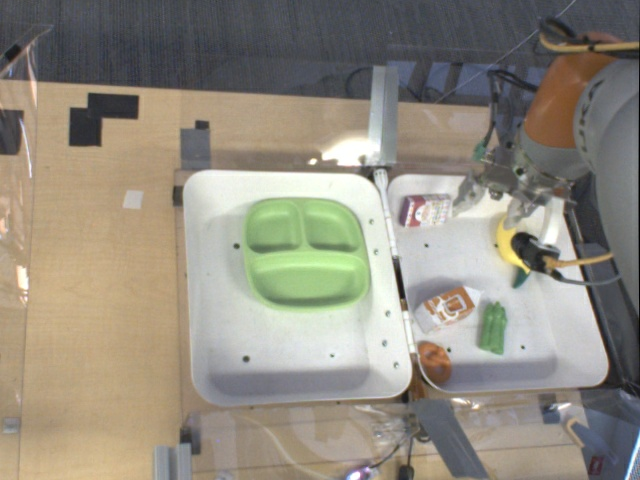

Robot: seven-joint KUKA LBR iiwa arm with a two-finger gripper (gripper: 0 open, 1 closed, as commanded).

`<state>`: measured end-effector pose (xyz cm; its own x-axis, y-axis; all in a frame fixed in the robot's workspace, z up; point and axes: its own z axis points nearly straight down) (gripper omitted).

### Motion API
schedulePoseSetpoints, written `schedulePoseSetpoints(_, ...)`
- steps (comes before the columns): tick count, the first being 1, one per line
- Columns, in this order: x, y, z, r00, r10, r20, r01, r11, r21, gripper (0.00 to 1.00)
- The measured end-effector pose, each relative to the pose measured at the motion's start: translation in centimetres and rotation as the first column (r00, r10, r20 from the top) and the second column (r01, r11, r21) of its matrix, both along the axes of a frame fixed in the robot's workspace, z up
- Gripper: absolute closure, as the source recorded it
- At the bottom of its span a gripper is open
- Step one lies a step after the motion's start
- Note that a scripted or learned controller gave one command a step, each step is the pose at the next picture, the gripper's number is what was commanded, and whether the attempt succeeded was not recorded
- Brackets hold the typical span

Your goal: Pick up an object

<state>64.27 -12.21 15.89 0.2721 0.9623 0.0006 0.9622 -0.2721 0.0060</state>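
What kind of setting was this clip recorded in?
Probably a robotics lab bench: two shallow white bins side by side on a wooden benchtop, a grey arm with an orange band, and loose cables.

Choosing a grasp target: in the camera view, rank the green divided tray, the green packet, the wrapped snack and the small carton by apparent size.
1. green divided tray, clearly largest.
2. wrapped snack.
3. small carton and green packet look about alike; I won't rank them.
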Motion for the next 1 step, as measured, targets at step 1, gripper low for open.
schedulePoseSetpoints(1,-4.38,-4.29,-6.55,0.998,0.063,-0.001,-0.063,0.998,0.000,0.00)
